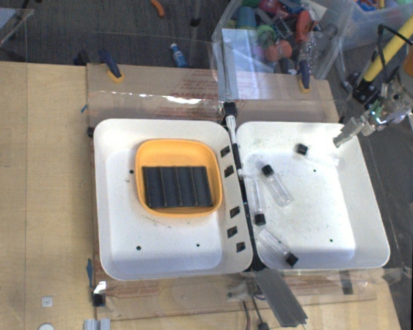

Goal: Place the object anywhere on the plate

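Observation:
An orange plate (146,157) lies in the left bin (116,246). A dark grey ridged block (177,187) lies flat on it and covers most of its middle. In the right bin (339,226) lie three clear vials with black caps: one (278,188) near the centre, one (257,198) along the left wall, and one (277,246) at the front. A small black cap (301,149) sits loose at the back. My gripper (345,132) hangs over the right bin's back right corner, apart from all of these, with nothing seen in it.
A clear plastic box of colourful toys (279,35) stands behind the bins. Black clips (233,211) line the divider between the bins. The arm with its cables (388,99) occupies the upper right.

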Robot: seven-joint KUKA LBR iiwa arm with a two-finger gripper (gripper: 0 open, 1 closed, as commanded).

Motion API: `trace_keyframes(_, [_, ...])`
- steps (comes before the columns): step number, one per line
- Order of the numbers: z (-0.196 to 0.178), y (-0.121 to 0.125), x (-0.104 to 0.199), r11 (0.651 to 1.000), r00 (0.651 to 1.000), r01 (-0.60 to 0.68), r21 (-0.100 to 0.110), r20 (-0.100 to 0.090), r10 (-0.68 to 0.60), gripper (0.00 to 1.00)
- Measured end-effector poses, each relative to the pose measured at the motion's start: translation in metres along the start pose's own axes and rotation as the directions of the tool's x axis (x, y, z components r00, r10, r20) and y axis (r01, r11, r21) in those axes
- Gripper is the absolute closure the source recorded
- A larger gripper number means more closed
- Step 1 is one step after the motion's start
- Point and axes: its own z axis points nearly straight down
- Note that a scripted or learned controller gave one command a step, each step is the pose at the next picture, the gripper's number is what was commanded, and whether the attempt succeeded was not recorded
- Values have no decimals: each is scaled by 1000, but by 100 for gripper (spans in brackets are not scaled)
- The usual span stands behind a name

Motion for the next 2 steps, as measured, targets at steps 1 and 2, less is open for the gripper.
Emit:
trace_keyframes(1, [-3, -1, -2, 1000, 1000, 25, 1, 0, -25, 0])
trace_keyframes(2, [-2, -2, -3, 1000, 1000, -31, 0, -3, 31, 0])
